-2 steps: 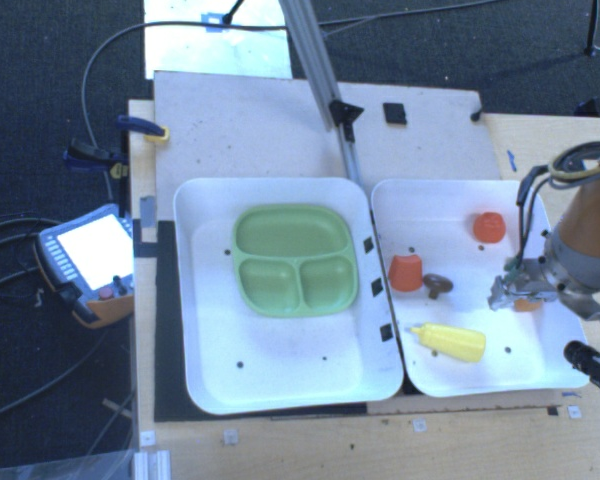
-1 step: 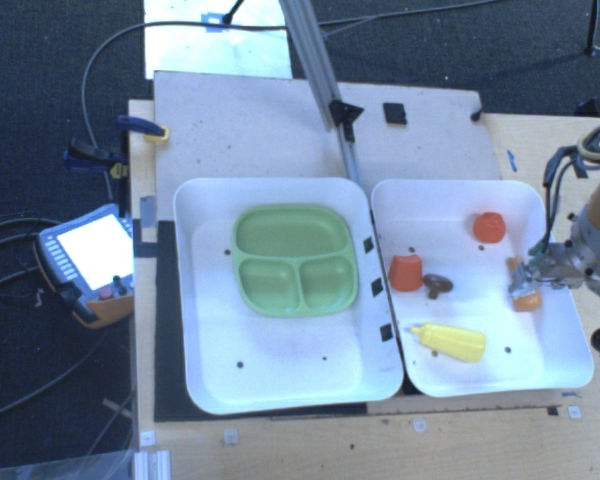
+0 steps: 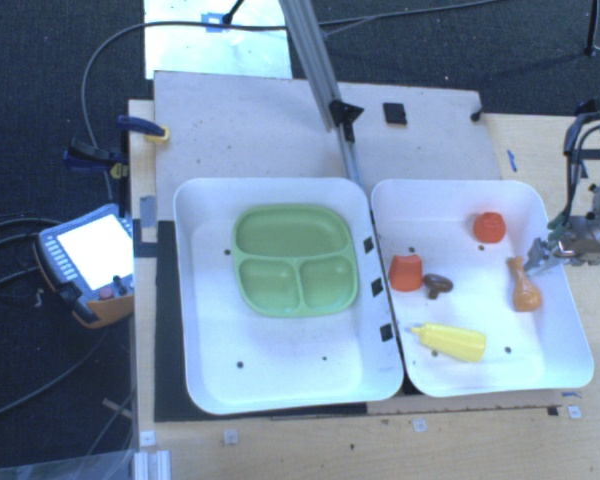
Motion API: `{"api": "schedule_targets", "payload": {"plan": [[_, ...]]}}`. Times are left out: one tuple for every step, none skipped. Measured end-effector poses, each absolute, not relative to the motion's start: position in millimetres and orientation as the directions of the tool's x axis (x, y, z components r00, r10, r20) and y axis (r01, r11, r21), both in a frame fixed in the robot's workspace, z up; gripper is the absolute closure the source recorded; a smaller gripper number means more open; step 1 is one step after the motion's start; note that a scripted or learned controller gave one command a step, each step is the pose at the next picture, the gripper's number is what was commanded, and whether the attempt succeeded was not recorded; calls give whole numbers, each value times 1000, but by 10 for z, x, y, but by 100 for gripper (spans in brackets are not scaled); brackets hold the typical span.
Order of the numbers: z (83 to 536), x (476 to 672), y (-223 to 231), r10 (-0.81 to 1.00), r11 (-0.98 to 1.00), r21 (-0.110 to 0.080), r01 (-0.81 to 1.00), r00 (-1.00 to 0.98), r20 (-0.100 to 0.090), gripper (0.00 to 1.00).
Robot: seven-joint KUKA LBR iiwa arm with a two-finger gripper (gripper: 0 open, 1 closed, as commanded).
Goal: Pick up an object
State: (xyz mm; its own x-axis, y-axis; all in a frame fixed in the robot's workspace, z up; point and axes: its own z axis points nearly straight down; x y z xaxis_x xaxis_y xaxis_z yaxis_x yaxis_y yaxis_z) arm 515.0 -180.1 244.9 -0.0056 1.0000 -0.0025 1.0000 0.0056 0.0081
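Over the right white bin's (image 3: 580, 353) far edge, the end effector (image 3: 542, 257) hangs with fingers apart above the tan pear-shaped toy (image 3: 523, 286).

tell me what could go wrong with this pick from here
The end effector sits at the right bin's right wall, beside the orange pear-shaped toy. It could clip the wall coming down. The toy's rounded, tapered shape may squirt out of a pinch. A sweep inward could knock the orange cup.
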Motion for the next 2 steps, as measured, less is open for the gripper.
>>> {"api": "schedule_targets", "payload": {"plan": [[2574, 5163, -1802, 1000, 5, 4, 1000, -5, -1, 100], [2610, 5255, -1342, 1000, 10, 3, 1000, -10, 1, 100]]}}
